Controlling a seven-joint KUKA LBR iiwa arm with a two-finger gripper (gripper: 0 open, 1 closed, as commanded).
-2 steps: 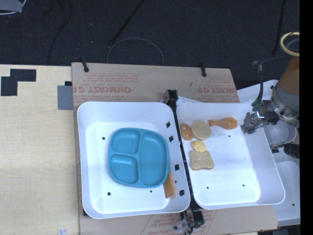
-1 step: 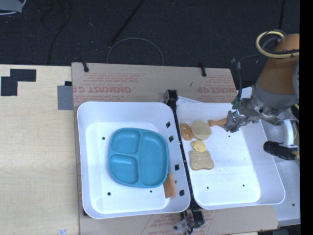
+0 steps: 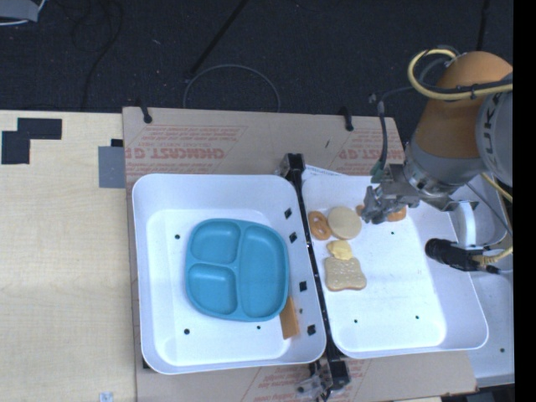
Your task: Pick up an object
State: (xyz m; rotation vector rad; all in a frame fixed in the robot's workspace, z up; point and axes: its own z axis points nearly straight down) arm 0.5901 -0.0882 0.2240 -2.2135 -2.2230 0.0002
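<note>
Claw [image 3: 378,210] hovering in right bin [image 3: 435,308], can't tell grip state; bun [image 3: 344,222] just left, toast [image 3: 344,275] below-left, tray [image 3: 237,269] far left.

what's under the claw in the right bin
An orange piece pokes out from beneath the claw, on the right bin floor. The claw covers most of it, so its shape is unclear.
</note>
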